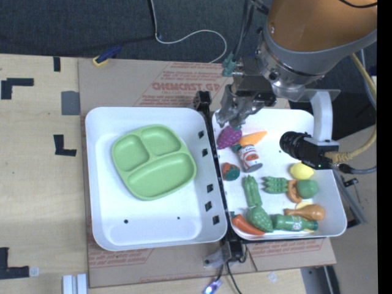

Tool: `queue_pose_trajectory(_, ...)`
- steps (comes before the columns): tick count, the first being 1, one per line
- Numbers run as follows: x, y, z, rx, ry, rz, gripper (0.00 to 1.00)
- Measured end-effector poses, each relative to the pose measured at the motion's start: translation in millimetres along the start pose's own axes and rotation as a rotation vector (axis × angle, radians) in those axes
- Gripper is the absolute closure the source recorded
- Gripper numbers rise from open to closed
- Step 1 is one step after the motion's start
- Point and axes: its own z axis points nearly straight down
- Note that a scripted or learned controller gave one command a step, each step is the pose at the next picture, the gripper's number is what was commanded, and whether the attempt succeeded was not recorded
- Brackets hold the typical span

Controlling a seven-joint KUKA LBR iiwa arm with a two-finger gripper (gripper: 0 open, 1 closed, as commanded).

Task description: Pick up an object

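Observation:
My gripper (231,120) hangs over the far left corner of the right bin (331,185), under the grey and orange arm. Directly beneath it, touching or nearly touching, lies a purple toy grape bunch (229,138). Whether the grapes are held I cannot tell. Beside the grapes are an orange carrot piece (255,137) and a small red-labelled can (250,157). A red and green round toy (230,171) lies nearer the front by the bin's left wall.
The right bin also holds a green cucumber (252,190), a yellow lemon (301,171), a brown drumstick (307,212) and several other toy foods along the front. The left bin (101,182) holds a green divided plate (153,161). A black device (303,147) juts from the arm.

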Motion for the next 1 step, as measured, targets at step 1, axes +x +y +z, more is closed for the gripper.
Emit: queue_pose_trajectory(1,-59.1,-0.9,101.2,0.008,-0.002,0.008,1.0)
